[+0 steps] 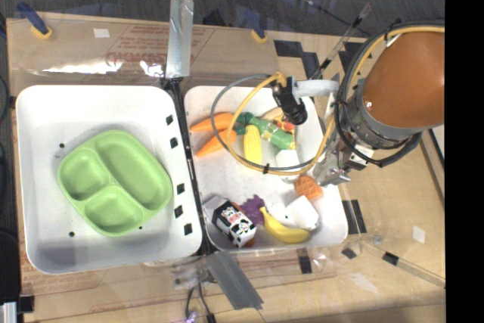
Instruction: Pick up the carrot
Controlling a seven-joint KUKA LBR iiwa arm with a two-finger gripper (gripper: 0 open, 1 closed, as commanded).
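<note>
The carrot (211, 134) is an orange piece lying in the right bin (219, 96), against its left wall in the upper part. A yellow cable loop crosses over its right end. My gripper (335, 172) hangs below the orange-banded wrist at the right rim of that bin, far to the right of the carrot and just above a small orange toy (307, 186). Nothing can be seen between its fingers.
Beside the carrot lie a corn cob (252, 144) and a green toy (266, 128). At the bin's front are a cow-patterned carton (234, 224), a purple piece (253, 209), a banana (283, 230) and a white piece (303, 209). The left bin holds a green divided plate (113, 181).
</note>
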